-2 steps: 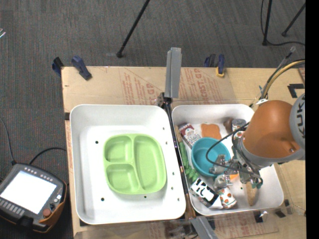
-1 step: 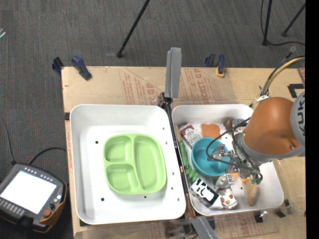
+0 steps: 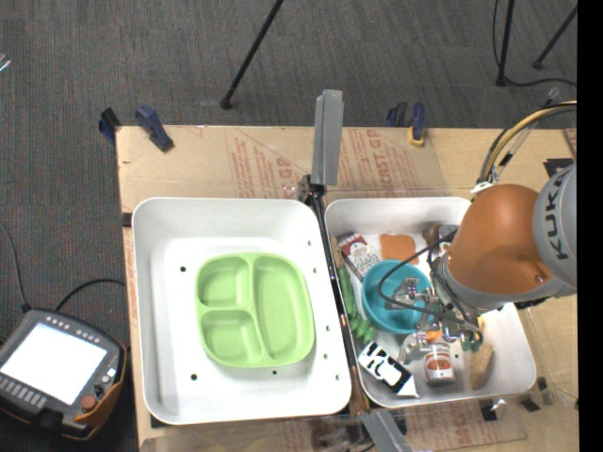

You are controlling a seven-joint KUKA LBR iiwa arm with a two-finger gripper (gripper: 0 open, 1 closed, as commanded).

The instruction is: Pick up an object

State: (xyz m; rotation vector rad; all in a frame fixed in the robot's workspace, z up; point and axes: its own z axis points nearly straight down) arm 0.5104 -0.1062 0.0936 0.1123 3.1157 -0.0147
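The gripper (image 3: 435, 326) is lowered at the frame's lower right, over the right bin's (image 3: 513, 370) clutter beside the teal bowl (image 3: 386, 295), where pickable objects are gathered; its closure cannot be told.

My bench (image 3: 236, 163) is basically a cardboard-covered top with two shallow white bins sitting side by side on it, the left bin (image 3: 155, 252) touching the right bin (image 3: 523, 365). Blue clamps (image 3: 151, 125) grip its back edge.
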